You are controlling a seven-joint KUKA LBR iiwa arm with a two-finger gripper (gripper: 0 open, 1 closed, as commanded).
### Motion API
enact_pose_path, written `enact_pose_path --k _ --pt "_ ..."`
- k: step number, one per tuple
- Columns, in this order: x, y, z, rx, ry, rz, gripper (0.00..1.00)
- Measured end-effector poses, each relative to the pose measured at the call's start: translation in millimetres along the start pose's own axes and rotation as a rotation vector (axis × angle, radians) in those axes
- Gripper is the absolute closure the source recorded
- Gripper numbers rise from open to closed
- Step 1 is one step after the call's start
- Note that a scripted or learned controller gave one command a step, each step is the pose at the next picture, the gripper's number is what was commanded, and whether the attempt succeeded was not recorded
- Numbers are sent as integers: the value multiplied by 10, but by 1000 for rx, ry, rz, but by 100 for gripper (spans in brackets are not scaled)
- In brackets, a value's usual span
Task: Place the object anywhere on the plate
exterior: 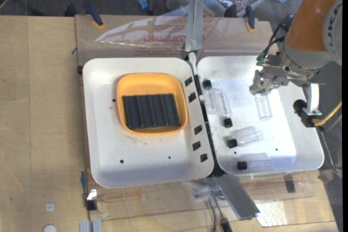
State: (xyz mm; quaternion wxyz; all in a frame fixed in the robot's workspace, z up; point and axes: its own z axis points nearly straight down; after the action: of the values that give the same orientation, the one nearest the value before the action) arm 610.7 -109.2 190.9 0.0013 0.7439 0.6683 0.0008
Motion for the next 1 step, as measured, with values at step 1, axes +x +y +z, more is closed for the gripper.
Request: enact_pose_path --k 1 --pt "224 263 -128 -1 -1 -103 100"
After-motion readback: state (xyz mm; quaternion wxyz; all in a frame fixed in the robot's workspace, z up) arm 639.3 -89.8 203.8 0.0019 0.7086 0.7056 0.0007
